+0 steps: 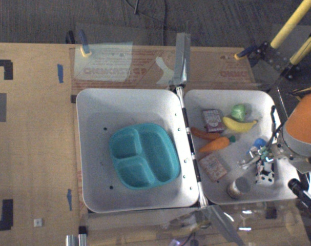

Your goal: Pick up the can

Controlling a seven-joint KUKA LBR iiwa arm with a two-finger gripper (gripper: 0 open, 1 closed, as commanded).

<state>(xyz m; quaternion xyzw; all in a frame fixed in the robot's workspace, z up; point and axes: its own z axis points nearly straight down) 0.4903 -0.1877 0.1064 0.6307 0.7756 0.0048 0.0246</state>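
Two white bins sit on my bench; the can [234, 189] stands in the right bin's [216, 97] near corner, my gripper [261, 164] just beside it, grip unreadable.

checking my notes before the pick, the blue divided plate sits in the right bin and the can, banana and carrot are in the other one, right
Not quite. The camera view shows the blue divided plate in the left bin, not the right one. The can, banana and carrot are together in the other bin, the right bin, as you said.
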